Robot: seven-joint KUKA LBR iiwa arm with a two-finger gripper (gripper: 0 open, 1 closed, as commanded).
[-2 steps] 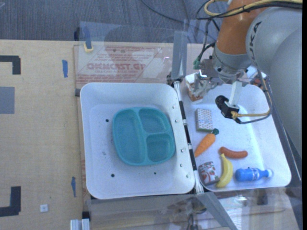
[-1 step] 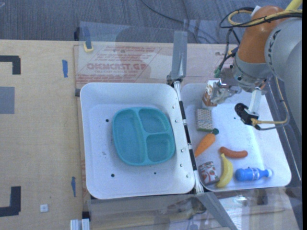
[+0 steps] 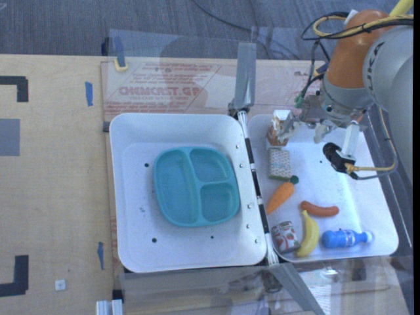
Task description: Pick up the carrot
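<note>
Wooden bench (image 3: 52,195) carries both white bins. I see the carrot (image 3: 281,195) lying free against the right bin's (image 3: 377,205) nine o'clock wall, the sausage (image 3: 319,209) toward its four o'clock. Toward the carrot's one o'clock hangs the gripper (image 3: 308,125); its finger state I cannot tell. A teal plate (image 3: 195,186) sits in the left bin (image 3: 131,143).

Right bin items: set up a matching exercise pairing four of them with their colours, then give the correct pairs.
Things:
1. carrot
2. banana
3. bottle
4. sausage

Colours:
A. blue
B. reddish-brown
C. orange with a green top
D. yellow

Pairs: 1-C, 2-D, 3-A, 4-B
</note>
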